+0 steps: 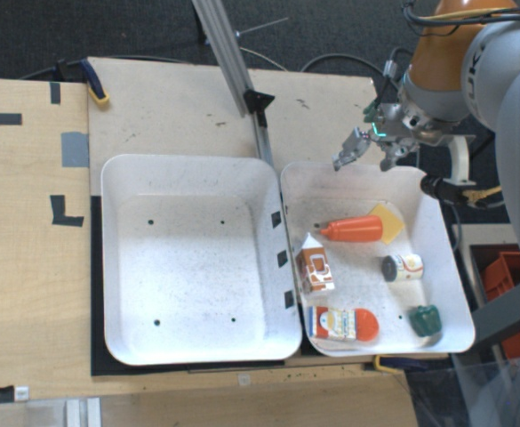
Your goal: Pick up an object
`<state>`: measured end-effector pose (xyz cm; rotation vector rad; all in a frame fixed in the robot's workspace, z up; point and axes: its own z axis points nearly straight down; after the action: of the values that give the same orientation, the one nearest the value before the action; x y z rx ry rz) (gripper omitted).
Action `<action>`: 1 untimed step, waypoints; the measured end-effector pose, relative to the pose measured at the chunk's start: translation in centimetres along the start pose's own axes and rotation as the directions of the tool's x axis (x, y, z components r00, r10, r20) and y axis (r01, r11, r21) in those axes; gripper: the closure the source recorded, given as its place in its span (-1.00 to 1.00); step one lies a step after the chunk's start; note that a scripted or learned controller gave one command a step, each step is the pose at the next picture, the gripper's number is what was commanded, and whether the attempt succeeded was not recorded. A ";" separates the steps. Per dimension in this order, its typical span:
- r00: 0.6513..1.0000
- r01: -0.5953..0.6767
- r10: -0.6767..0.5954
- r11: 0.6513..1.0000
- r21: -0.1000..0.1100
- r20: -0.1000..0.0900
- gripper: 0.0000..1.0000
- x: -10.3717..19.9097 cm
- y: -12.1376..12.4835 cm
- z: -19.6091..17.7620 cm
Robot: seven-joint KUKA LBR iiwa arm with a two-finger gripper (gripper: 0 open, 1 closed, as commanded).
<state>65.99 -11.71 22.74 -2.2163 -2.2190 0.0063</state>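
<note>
The right bin (437,229) holds several small items. An orange bottle-shaped piece (353,229) lies on its side next to a yellow wedge (390,220). Below them are a small brown-and-white carton (316,270), a white bottle with a dark cap (402,268), a red-and-white pack (344,325) and a green item (426,320). My gripper (369,155) hangs over the far rim of the right bin, above and apart from the items. It is open, with nothing between its fingers (346,157).
The left bin (117,238) stands beside the right one, their rims meeting at the middle. A metal post (228,52) slants up behind the bins. The grey arm with its orange band (460,25) fills the upper right.
</note>
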 end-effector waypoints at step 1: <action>1.000 0.002 -0.002 1.000 -0.005 0.002 -1.00 0.0 0.1 -0.3</action>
<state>66.08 -11.72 23.05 -2.2177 -2.2239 0.0026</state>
